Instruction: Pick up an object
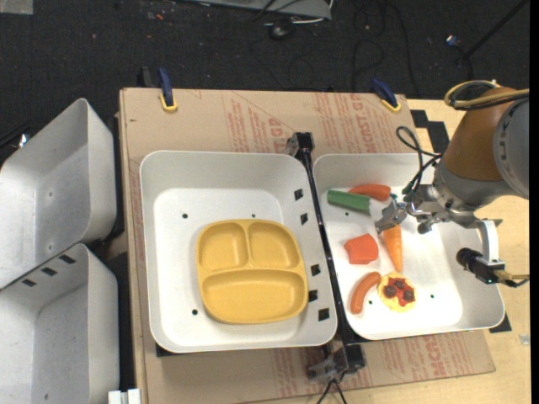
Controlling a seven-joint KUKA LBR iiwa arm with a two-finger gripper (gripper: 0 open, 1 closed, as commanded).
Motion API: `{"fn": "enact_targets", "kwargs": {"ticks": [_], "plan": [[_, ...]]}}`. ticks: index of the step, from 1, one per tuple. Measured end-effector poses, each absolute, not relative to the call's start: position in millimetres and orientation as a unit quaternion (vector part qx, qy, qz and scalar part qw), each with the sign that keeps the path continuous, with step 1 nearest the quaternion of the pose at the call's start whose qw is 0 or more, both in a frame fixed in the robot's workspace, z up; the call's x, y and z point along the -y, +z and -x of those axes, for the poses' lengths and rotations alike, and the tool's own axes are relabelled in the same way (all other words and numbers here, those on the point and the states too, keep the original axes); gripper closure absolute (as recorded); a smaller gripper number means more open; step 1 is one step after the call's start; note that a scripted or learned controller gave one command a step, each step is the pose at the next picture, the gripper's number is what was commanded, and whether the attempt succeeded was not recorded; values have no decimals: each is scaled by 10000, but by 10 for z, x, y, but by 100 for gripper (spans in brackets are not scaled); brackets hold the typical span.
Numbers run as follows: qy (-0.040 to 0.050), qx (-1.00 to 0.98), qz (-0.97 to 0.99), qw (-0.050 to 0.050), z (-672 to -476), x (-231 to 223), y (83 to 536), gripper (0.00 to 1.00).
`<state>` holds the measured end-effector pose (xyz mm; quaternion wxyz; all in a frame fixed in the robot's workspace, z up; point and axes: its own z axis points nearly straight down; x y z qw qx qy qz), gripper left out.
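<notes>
The task is at its early stage, as far as I can judge: nothing is lifted, and every item lies on a bin floor. Of the 2 bins, the left bin [160, 225] holds a yellow tray [250, 270] with 3 compartments, lying flat near the middle. The right bin [472, 310] holds the toy foods: a green piece [348, 199] and an orange-red piece [371, 191] at the far side, a red block [362, 248] left of centre, a carrot [393, 248] just right of the block, a sausage [364, 291] at the near left, and a small pizza [397, 292] just right of the sausage. The arm [480, 154] reaches in from the right, and the gripper [392, 218] sits low over the right bin, at the carrot's far end, between the green piece and the carrot. That makes the carrot the likely target, though the red block is also near. Whether the jaws are apart or together I cannot tell; the gripper is small and dark against the wrist, and no item shows between them. Left to do: close on an item, then raise it clear of the bin.
</notes>
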<state>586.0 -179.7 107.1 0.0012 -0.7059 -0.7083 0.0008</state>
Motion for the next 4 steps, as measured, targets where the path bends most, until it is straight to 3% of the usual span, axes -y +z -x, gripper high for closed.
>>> {"fn": "enact_targets", "kwargs": {"ticks": [1, 2, 4], "plan": [[5, 7076, 7066, 5, -5861, 1790, 916, 0], [-3, 7076, 7066, -8, -5868, 1791, 1029, 100], [-14, 7082, 7060, -29, -5921, 1810, 2200, 100]]}}
